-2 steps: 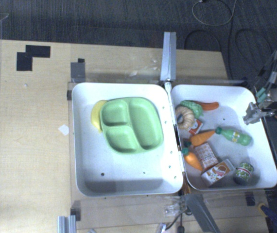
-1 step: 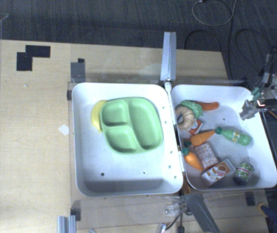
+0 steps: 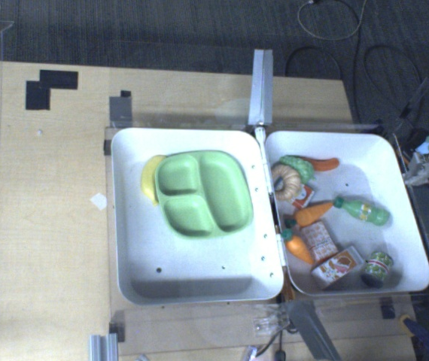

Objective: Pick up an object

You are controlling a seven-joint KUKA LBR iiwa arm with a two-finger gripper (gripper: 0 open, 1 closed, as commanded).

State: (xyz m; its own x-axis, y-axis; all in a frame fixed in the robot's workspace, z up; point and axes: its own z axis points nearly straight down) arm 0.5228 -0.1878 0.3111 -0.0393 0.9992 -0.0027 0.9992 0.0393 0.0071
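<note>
Pale wood bench; right bin [image 3: 395, 156] holds a light, stiff toy carrot [image 3: 310, 213], graspable mid-body. Gripper state: cannot tell.

A single fixed camera looks down at a slant from above the pale wooden bench [image 3: 49, 224], far enough to frame both shallow white plastic bins [image 3: 124, 277] side by side.

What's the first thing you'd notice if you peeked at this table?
The big green divided tray lying in the left bin, with something yellow poking out from under its left side. Next comes the pile of toy food in the right bin, like the orange carrot and the green bottle.
</note>
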